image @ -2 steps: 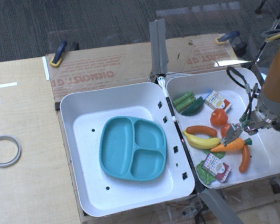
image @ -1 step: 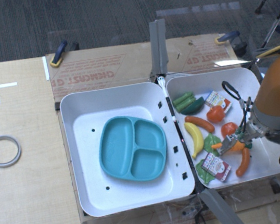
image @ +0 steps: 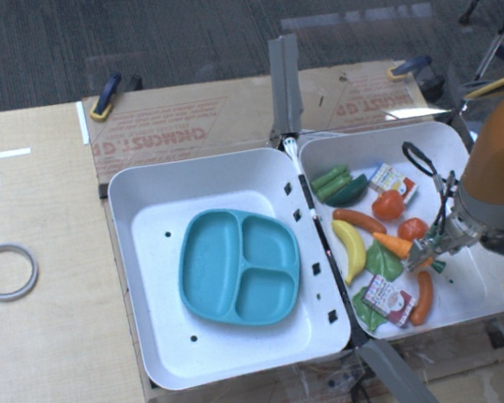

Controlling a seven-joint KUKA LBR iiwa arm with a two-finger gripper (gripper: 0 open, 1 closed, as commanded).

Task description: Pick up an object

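While cardboard: mirrored "CHEMCAST" print (image: 175,134), behind the left bin (image: 138,261).
Gripper (image: 424,256): beside the carrot (image: 393,244); finger state unclear.

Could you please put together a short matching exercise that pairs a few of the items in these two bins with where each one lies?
Things:
1. teal divided plate
2. banana
3. green pepper
4. gripper

Places:
A. far end of the right bin
B. middle of the left bin
C. right bin, along the wall beside the left bin
D. low over the toy food in the right bin

Pairs: 1-B, 2-C, 3-A, 4-D
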